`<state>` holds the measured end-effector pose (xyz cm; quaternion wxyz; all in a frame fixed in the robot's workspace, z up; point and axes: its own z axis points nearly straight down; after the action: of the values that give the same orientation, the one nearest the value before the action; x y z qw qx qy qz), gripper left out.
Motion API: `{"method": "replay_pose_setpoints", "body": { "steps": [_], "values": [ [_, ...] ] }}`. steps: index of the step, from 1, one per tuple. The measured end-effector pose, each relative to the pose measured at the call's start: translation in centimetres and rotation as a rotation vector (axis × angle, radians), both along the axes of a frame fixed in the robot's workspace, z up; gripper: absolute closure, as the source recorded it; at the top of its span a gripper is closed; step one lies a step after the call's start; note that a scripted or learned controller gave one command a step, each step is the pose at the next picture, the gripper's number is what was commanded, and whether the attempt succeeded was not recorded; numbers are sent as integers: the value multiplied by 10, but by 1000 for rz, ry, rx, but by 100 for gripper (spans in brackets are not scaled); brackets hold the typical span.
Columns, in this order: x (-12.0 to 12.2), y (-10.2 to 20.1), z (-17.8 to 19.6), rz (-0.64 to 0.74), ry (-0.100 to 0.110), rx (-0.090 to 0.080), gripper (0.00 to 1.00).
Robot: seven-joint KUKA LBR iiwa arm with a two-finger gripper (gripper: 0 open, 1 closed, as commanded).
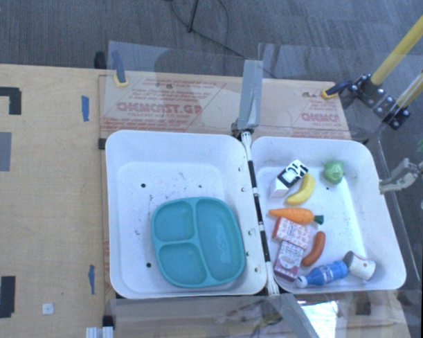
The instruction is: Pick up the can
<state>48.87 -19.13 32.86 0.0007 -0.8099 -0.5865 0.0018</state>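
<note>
Subject item: the can (361, 266), a small pale cylinder with a brownish end, lies on its side in the right bin (380, 198), close to that bin's front right corner and near the sloping right wall. Its other end sits just beside, possibly touching, the cap end of a blue bottle (325, 274) that lies along the front edge. A red sausage (314, 249) rests a little further in, then two red-and-white packets (290, 245). A carrot (293, 215), a banana (302, 189), a black-and-white box (289, 174) and a green item (333, 171) occupy the back half. The left bin (120, 196) carries a teal divided plate (197, 242). The state of the gripper cannot be told from this view.

Risks, as judged: the can, lying down, is likely to roll if contacted off-centre along its round side. The adjacent wall and corner leave little room for a descent on that side, so a collision with the rim is plausible. The bottle alongside may be nudged or caught in place of the can. Pickup is not yet done.
</note>
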Motion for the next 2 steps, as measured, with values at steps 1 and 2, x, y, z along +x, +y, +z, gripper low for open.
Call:
{"method": "replay_pose_setpoints", "body": {
  "steps": [1,2],
  "values": [
    [-10,47,-122,83,3,3,0],
    [106,8,-170,210,0,2,0]
  ]
}}
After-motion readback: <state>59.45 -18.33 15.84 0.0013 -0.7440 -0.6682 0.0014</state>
